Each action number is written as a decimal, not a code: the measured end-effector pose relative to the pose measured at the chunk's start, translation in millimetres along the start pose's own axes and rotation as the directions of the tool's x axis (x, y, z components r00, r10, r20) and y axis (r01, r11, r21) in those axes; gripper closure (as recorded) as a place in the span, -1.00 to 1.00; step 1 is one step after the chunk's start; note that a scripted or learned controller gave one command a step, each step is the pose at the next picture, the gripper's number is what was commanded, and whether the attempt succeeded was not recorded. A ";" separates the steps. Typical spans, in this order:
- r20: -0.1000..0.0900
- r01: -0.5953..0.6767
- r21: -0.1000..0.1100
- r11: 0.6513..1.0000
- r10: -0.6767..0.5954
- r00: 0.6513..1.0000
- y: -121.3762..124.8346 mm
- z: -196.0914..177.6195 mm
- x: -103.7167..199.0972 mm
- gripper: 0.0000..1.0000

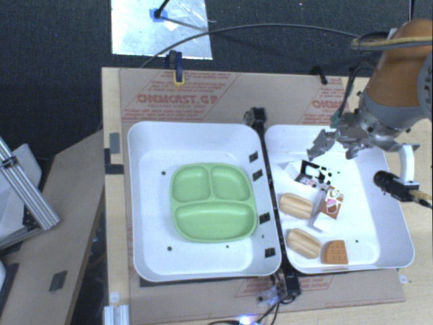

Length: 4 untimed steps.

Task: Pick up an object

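**Here, the pincer is hanging over the right bin**

Right now the grey arm with the orange band is reaching in from the right side. Its pincer (336, 143) is hovering above the far part of the right bin (392, 239). I cannot tell how the pincer is set, and nothing is showing between its tips.

Below it, small things are lying in the right bin. A black-and-white block (312, 171) is sitting near the bin's middle. A little red and white box (331, 204) is lying just beside it. Two tan bread rolls (296, 205) are resting near the left wall, and a waffle cookie (334, 252) is lying at the near edge.

The left bin (152, 202) is holding a green tray (213, 202) with three parts. Both bins are sitting side by side on the counter (203, 97).
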State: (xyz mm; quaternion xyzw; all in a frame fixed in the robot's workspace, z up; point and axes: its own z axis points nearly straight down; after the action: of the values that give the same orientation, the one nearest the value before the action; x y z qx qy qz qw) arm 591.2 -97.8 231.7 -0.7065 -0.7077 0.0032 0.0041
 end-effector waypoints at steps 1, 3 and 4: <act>0.001 0.002 -0.011 1.000 -0.002 1.000 2.3 -6.5 0.2 -1.00; 0.001 -0.001 -0.008 1.000 0.001 1.000 -3.1 104.2 -3.0 -1.00; 0.007 -0.002 -0.034 0.999 0.002 1.000 4.4 123.8 -5.4 -1.00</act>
State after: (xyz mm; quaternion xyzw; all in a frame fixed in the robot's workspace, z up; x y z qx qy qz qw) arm 594.3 -103.1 107.9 -0.7072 -0.7069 -0.0061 -0.0104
